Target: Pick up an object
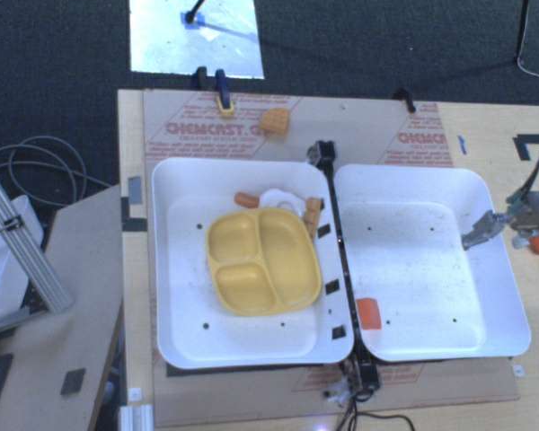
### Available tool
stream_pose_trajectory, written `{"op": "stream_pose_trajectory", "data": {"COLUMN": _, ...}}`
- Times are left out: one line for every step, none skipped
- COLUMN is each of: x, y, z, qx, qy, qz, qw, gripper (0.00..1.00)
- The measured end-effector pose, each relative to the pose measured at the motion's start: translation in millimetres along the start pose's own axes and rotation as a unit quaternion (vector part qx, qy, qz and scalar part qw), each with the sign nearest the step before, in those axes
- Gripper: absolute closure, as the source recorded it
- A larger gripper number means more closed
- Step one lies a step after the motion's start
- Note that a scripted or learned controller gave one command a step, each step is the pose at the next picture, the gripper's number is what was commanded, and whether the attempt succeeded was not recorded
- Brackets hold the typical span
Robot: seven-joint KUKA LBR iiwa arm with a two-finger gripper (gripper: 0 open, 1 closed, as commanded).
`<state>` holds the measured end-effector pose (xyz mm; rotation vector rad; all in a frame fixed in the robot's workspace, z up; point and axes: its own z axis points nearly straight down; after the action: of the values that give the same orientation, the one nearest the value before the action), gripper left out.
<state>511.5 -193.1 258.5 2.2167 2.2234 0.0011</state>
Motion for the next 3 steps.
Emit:
{"op": "stream_pose_trajectory", "data": {"x": 62.8, "y": -16.2, "z": -194.9, "qx": -0.010, "qy": -0.001, "qz": -0.004, "qw": 0.9999, "gripper": 0.00}}
{"op": "stream_pose_trajectory", "data": {"x": 227.2, "y": -23.7, "z": -269.9, "qx": -0.005, "qy": 0.003, "qz": -0.009, "qw": 0.9999, "gripper": 0.00}}
{"op": "stream_pose_trajectory", "data": {"x": 217.8, "y": -23.2, "z": -277.3, "qx": -0.003, "qy": 0.001, "qz": -0.002, "qw": 1.0000, "gripper": 1.00}}
